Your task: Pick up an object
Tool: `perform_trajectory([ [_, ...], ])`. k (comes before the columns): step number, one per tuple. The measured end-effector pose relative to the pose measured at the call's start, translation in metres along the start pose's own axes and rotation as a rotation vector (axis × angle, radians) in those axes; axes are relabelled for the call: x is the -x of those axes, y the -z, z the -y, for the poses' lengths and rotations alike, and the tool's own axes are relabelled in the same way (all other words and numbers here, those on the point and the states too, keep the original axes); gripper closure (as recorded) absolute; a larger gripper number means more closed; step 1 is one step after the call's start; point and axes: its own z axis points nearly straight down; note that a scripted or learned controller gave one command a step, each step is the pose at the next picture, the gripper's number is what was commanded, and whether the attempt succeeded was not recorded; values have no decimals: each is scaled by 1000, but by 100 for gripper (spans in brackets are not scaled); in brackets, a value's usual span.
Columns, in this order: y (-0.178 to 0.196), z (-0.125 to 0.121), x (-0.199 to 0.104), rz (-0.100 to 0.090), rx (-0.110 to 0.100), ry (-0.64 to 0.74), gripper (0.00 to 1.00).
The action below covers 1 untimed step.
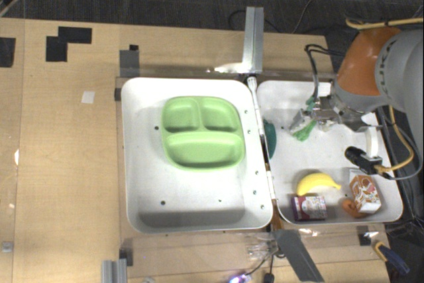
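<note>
The end effector point(311, 117) hangs over the right bin point(285, 93), a small green object point(303, 131) between its fingers, apparently gripped.

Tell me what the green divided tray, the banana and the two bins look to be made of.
Green divided tray: likely moulded plastic, with a smooth, matte, uniform colour and rounded compartments. Banana: smooth even yellow with a slight sheen; could be a plastic toy or real fruit, the view leaves it open. Left bin and right bin: white, probably plastic, with rounded corners and soft glare.
</note>
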Motion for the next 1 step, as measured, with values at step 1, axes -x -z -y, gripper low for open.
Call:
perform_trajectory([
  [1,13,-3,-1,-1,6,2,100],
])
